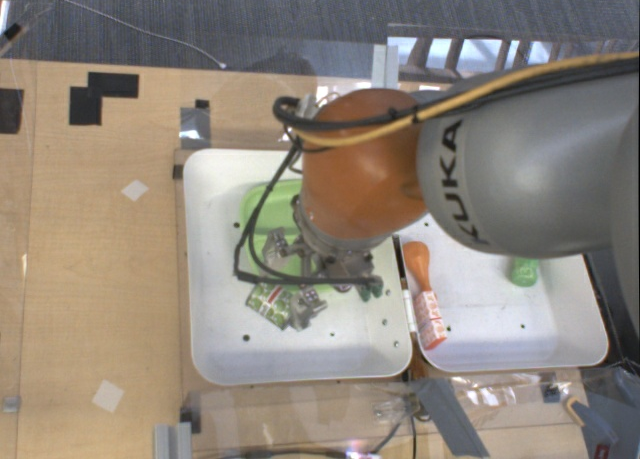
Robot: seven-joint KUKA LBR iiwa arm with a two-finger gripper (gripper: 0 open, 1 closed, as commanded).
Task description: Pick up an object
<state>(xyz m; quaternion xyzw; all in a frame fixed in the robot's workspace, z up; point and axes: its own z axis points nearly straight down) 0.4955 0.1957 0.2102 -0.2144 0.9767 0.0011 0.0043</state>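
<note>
The arm [500, 157] reaches in from the right, its grey body and orange band [362, 172] covering the upper middle of the left bin [215, 347]. Below the band the gripper [318, 282] hangs low over that bin's middle, its metal parts mixed in with the things under it, so whether it is apart, together or clamped on anything cannot be told. A black cable [255, 222] loops from the wrist down the left side of the gripper. A lime-green object [262, 209] lies in the upper left part of the left bin, partly hidden behind the arm. A green and white packet [272, 302] lies just below and left of the gripper, close to or touching its tip; contact cannot be told. In the right bin [520, 352] an orange and white tube-like object [425, 297] lies along the left wall, its orange end pointing up, and a small green object [523, 271] sits near the bin's middle, just under the arm's edge. Both bins rest side by side on the wooden surface [90, 277], which carries black squares [100, 97] toward its upper left.
</note>
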